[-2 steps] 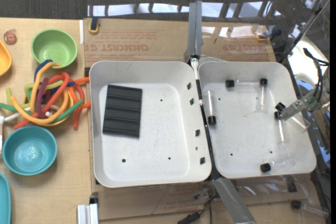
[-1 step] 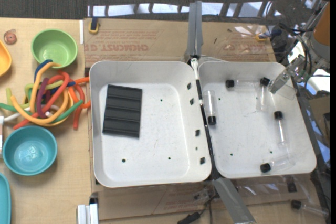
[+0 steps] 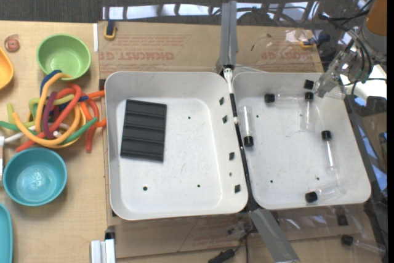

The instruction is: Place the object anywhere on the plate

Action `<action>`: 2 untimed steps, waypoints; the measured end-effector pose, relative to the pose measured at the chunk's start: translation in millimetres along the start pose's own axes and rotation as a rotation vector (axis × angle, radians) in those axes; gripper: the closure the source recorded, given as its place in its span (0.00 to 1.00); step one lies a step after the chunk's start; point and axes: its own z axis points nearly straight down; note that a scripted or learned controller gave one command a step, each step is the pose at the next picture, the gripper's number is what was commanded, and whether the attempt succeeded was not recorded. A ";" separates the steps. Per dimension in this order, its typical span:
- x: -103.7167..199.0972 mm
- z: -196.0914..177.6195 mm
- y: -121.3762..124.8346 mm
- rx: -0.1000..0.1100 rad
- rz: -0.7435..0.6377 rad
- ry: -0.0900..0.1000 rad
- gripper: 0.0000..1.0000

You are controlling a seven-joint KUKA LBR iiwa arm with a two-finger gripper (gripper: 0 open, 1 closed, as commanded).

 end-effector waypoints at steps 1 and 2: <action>45.5 46.0 -29.0 0.000 -0.113 0.005 1.00; 21.7 16.0 -14.2 -0.001 -0.050 0.001 1.00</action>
